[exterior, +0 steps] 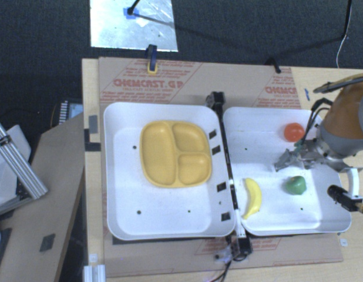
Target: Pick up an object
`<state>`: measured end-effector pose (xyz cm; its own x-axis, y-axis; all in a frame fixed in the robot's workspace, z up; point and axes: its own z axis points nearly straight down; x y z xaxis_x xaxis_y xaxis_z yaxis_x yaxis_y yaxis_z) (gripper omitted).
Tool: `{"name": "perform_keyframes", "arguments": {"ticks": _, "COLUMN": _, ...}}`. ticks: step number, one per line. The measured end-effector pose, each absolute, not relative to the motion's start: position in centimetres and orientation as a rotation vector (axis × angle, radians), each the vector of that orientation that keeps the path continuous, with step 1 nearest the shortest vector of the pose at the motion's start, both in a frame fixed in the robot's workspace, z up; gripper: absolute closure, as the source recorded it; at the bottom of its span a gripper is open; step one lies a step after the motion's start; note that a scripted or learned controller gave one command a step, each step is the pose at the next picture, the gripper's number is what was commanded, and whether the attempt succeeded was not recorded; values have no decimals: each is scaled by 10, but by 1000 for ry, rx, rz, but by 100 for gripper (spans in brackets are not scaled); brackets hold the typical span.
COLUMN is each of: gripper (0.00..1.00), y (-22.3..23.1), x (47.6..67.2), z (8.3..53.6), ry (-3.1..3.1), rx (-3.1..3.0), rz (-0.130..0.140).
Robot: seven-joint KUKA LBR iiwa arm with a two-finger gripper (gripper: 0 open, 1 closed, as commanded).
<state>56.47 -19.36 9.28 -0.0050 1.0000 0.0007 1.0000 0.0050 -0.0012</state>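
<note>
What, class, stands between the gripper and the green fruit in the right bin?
Nothing visible. The gripper hovers just above-left of the green fruit, with bare white bin floor between them. The orange ball and banana lie off to either side.

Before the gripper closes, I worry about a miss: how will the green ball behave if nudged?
The green ball looks round, so it would likely roll across the smooth bin floor. It sits free, apart from the banana, so nothing would stop it early. It probably looks light; the gripper could easily knock it away.
</note>
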Motion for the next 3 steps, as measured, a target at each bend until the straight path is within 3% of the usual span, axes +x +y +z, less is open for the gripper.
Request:
{"name": "perform_keyframes", "arguments": {"ticks": 1, "gripper": 100, "y": -194, "x": 566, "z": 106, "ry": -2230, "rx": -2219, "rz": -3}}
{"name": "perform_keyframes", "arguments": {"ticks": 3, "gripper": 100, "y": -185, "x": 565, "z": 211, "ry": -2232, "rx": -2218, "rz": -4}}
